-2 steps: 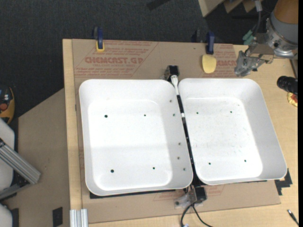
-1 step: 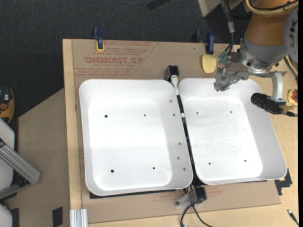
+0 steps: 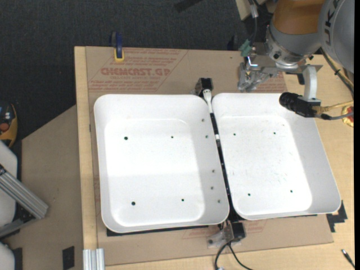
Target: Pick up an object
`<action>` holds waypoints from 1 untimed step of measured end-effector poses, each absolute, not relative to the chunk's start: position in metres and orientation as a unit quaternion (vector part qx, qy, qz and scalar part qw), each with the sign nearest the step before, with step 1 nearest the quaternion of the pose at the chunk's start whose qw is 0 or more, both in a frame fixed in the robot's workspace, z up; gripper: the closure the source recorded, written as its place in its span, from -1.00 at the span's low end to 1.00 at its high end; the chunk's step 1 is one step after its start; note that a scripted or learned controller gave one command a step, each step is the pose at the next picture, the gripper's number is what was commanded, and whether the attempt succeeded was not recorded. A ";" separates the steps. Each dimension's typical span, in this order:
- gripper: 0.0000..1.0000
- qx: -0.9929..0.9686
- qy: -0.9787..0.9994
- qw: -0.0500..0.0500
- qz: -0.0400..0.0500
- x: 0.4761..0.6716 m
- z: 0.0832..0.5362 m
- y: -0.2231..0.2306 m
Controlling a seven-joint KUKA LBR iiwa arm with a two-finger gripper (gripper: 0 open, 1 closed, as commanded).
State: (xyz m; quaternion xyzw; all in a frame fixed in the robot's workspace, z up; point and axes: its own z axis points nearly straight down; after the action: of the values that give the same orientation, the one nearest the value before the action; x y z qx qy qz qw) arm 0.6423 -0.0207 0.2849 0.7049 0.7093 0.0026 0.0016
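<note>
The bench board carries two white bins clamped side by side, left bin and right bin, presumably so a reach covers both. No object to pick is evident in either. The gripper hangs beyond the right bin's far edge; its grip state cannot be told.

Dark speckled carpet spreads across the far side behind a brown board, with pale aluminium framing near left.
</note>
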 end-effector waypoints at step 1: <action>1.00 0.707 0.707 0.002 0.001 0.634 0.309 -0.030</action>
State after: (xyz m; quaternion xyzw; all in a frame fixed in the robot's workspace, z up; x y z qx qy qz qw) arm 0.6341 -0.0305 0.3088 0.7071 0.7071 0.0015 0.0020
